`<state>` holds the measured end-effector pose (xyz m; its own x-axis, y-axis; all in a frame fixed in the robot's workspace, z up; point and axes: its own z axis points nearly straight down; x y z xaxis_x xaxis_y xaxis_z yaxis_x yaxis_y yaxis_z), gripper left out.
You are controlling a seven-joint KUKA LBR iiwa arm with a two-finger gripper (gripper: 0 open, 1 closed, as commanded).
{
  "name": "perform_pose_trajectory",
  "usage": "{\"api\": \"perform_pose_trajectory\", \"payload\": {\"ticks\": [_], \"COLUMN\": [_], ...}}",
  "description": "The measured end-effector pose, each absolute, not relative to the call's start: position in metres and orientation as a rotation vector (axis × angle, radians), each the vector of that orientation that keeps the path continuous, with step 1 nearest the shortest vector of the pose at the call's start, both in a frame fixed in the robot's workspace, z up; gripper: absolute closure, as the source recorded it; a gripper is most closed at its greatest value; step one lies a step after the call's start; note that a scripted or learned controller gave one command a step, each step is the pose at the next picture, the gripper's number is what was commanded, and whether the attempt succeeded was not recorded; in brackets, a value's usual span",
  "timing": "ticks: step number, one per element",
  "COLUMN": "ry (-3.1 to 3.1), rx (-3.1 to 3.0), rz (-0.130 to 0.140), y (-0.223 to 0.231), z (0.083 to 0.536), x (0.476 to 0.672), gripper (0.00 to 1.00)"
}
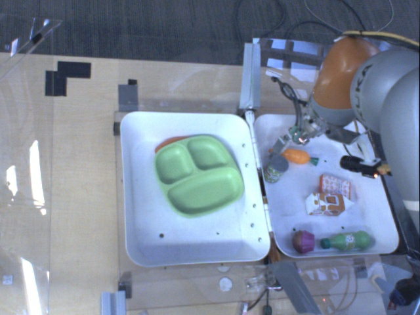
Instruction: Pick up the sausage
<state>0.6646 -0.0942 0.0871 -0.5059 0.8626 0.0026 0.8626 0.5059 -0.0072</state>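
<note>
From the camera above the bench, the gripper [289,143] hung low over the far left corner of the right bin [387,231]; whether it was open or closed could not be told, and nothing showed in its grasp. Just beside its tip lay a toy carrot [298,156], and just below it a small grey can [275,167]. Nearer the camera sat a small carton [330,195], a purple toy [303,241] and a green bottle [346,241]. Well to the gripper's left, in the left bin [141,241], a green divided plate [197,174] lay — a reddish sliver, perhaps the sausage [169,141], showed at its far edge.
</note>
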Motion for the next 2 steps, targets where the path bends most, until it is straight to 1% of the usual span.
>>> {"api": "perform_pose_trajectory", "payload": {"ticks": [1,2], "ry": [-2.739,-2.728], "rx": [-1.563,-1.557], "rz": [-0.009,-0.004], "y": [-0.0916,-0.091], "z": [0.1012,0.0996], "x": [0.6697,0.6672], "gripper": [1.0,0.0]}}
